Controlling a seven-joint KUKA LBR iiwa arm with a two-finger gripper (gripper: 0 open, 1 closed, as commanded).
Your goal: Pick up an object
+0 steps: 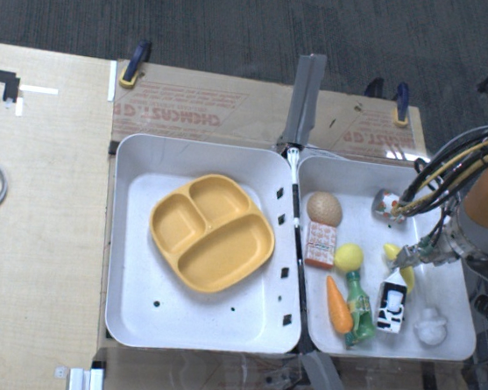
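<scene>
The right bin (465,301) holds several small objects. A brown egg-shaped thing (323,208) lies at its back left, with a red and white box (320,243) just in front of it. A yellow lemon (348,257), an orange carrot (338,305) and a green bottle (359,312) lie toward the front. A black and white bottle (391,307) stands beside them. My gripper (406,259) hangs low over a yellow object (392,251) in the bin's middle, just behind the black and white bottle. That yellow object is partly hidden by the gripper.
A yellow divided plate (212,232) lies in the left bin (124,307). A clear crumpled object (430,327) sits at the right bin's front right, a small silver thing (387,203) at its back. Cables (446,170) loop over the back right corner.
</scene>
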